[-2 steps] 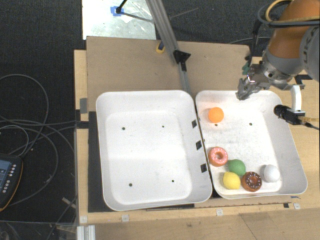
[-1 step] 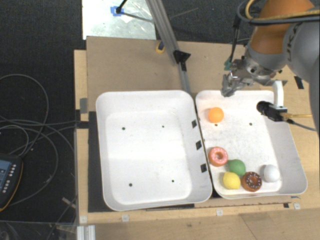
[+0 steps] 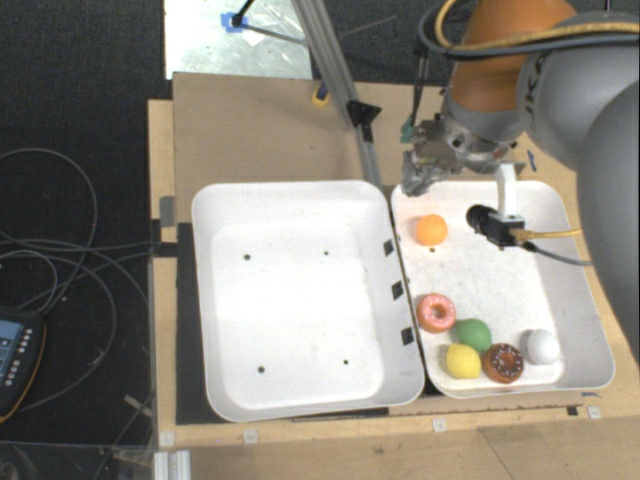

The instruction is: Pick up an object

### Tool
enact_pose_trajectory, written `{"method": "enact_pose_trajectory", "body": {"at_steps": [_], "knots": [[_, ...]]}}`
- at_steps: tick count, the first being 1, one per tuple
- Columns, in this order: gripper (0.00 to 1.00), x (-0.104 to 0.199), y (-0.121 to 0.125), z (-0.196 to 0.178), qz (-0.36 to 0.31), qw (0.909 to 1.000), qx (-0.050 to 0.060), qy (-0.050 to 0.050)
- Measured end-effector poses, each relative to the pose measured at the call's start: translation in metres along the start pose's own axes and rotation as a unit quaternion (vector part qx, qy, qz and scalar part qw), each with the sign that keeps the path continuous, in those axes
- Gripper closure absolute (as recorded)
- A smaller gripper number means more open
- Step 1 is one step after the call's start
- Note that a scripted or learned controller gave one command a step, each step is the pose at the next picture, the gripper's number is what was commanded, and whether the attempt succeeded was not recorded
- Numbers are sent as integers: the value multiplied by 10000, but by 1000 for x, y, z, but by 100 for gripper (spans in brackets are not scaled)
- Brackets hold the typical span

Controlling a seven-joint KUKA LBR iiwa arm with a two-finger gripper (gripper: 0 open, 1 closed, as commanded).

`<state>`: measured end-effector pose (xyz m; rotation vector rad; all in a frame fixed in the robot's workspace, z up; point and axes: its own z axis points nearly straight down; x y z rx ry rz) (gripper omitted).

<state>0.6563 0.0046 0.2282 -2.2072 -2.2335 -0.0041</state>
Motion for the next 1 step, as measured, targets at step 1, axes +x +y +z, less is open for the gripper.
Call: {"method": "enact_pose_trajectory", "body": {"at_steps": [1], "knots": [[100, 55, -3, -11, 0, 10000, -10, 0]]}}
